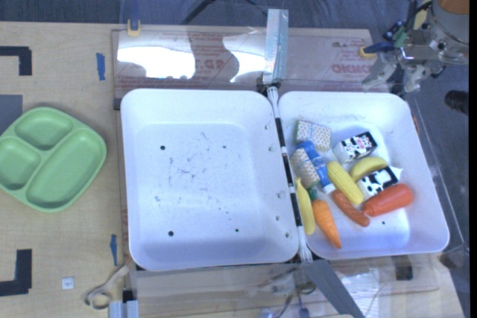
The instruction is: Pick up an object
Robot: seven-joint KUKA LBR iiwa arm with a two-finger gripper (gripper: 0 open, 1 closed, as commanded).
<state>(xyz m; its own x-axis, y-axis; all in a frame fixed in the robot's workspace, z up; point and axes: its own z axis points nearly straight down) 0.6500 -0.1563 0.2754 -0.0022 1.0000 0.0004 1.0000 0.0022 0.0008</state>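
Note:
The right bin [428, 234] holds a heap of toy food. In it lie a checkered packet [313, 134], two cow-patterned pieces [356, 145] [382, 179], a banana [369, 166], a corn cob [344, 182], a blue bottle [317, 164], a carrot [326, 222] and a red pepper [387, 199]. My gripper [393, 80] hangs above the bin's far right corner, well behind the heap. Its fingers stand apart with nothing between them.
The left bin [141, 115] adjoins the right one along a central rim. A green divided plate [48, 158] sits on the bench at far left. A clear plastic panel [194, 52] stands behind the bins, with an upright post [276, 45] at its middle.

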